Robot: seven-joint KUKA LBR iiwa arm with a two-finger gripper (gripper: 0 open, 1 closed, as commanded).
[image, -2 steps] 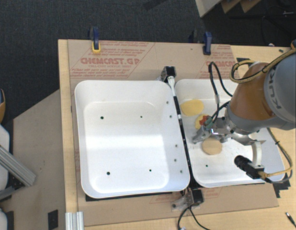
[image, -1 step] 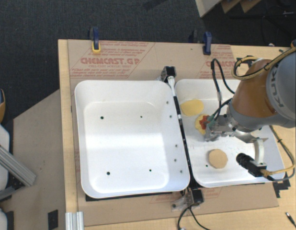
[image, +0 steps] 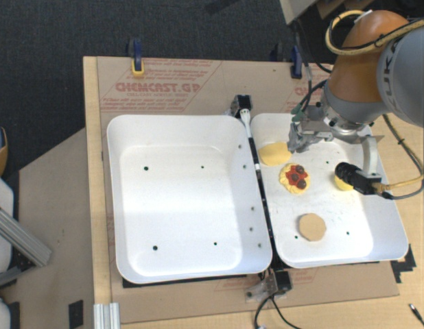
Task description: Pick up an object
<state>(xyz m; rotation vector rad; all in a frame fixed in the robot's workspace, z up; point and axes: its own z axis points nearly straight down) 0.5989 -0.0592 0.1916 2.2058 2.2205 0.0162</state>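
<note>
Tan cookie nearest, arm bent over right bin, end effector low by yellow pc

I see two shallow white plastic bins with tiny black dots. In one sit a pale yellow lump, a yellow round piece with red and dark spots, and a flat tan disc. My grey arm wears an orange band.
</note>
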